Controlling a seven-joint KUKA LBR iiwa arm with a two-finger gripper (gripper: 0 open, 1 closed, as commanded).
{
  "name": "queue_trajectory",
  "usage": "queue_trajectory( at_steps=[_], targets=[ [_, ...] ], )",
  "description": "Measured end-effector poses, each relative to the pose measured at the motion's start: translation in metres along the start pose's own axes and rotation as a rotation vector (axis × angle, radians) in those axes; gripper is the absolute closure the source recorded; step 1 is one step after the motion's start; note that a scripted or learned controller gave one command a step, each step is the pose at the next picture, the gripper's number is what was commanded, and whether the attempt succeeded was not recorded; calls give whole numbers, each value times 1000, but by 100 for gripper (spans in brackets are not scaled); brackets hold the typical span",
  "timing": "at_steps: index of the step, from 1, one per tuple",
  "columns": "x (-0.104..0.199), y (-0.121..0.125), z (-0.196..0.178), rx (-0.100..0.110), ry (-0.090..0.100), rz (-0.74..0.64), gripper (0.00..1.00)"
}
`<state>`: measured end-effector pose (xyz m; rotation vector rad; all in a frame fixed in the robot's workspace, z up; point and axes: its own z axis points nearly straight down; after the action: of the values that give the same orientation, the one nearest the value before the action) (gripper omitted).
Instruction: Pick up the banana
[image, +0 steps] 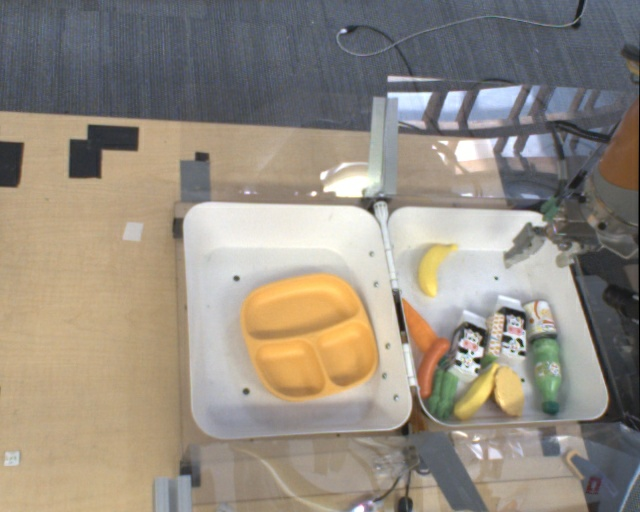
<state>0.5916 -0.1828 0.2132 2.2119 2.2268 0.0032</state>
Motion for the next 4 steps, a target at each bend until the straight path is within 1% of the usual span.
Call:
queue_trajectory(
  at_steps=[1,2,3,4],
  targets=[
    [33,5,-152,-4,-1,47,0],
    [17,27,-225,-5,-3,-56,0],
    [61,48,-80,-1,0,-183,0],
    [62,50,-93,-8,-2,-190,100]
  ],
)
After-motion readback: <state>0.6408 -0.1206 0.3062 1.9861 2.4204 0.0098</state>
